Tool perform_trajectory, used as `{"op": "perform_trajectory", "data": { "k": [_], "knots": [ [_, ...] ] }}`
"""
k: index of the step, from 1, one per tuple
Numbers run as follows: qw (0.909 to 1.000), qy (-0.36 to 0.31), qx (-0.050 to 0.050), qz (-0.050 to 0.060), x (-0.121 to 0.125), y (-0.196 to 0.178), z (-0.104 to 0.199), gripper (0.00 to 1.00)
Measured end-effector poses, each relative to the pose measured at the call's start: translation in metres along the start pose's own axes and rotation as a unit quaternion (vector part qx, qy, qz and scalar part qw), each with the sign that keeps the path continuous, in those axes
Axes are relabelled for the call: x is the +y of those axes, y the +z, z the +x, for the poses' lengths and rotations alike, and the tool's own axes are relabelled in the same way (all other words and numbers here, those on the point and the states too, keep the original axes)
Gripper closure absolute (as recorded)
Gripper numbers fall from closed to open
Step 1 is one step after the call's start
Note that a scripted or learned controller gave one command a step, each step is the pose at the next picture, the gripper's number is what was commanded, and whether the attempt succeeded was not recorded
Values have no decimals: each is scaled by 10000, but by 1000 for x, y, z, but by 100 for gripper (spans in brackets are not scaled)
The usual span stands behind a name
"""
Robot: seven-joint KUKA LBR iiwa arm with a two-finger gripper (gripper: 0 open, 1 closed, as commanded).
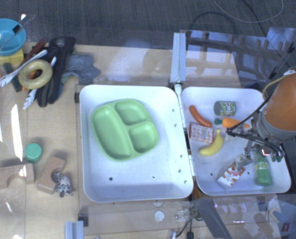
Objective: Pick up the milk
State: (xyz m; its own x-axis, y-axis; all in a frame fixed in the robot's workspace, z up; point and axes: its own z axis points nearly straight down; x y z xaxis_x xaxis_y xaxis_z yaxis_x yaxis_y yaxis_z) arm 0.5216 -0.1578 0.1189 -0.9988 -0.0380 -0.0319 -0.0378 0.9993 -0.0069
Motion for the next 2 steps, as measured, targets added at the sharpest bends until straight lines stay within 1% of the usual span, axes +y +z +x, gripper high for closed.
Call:
{"op": "perform_trajectory", "data": {
  "k": [1,2],
  "knots": [
    [9750,2219,81,-9,36,29,4,0],
    [9284,3716,84,14,54,28,29,0]
  ]
}}
